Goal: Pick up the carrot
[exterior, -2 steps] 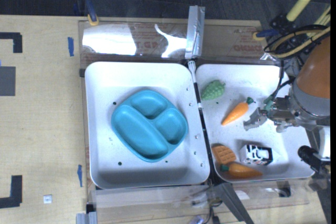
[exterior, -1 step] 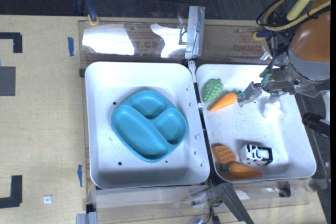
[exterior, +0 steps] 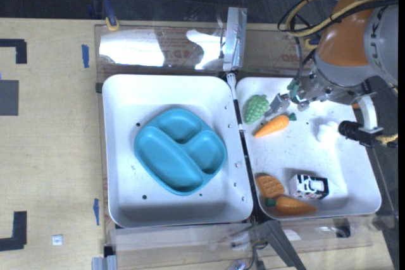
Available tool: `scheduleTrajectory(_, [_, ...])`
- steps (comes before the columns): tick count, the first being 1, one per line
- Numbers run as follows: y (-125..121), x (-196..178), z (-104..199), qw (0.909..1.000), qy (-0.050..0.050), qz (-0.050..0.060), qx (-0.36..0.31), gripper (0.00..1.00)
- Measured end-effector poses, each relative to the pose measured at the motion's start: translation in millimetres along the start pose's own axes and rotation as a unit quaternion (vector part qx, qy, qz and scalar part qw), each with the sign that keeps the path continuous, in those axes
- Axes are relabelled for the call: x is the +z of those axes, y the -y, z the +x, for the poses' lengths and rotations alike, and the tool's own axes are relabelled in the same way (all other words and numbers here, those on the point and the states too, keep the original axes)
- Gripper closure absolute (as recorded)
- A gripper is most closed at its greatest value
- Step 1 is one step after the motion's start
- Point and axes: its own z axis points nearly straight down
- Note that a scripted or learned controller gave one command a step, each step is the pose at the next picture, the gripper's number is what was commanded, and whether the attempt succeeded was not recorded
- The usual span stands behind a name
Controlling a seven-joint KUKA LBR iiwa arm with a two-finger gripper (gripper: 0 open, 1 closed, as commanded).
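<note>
Working on the approach step toward the carrot (exterior: 272,126) lying at 10 o'clock in the right bin (exterior: 361,167), hovering the gripper (exterior: 288,100) at its 1 o'clock with jaws open and empty, probably needing shifting toward 7 o'clock, lowering, then clamping across the orange body.
</note>
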Motion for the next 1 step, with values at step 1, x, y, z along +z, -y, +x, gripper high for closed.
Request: scheduleTrajectory(1, [-0.7,-1.8,-0.4,1.0,0.001,-0.002,0.0,0.0])
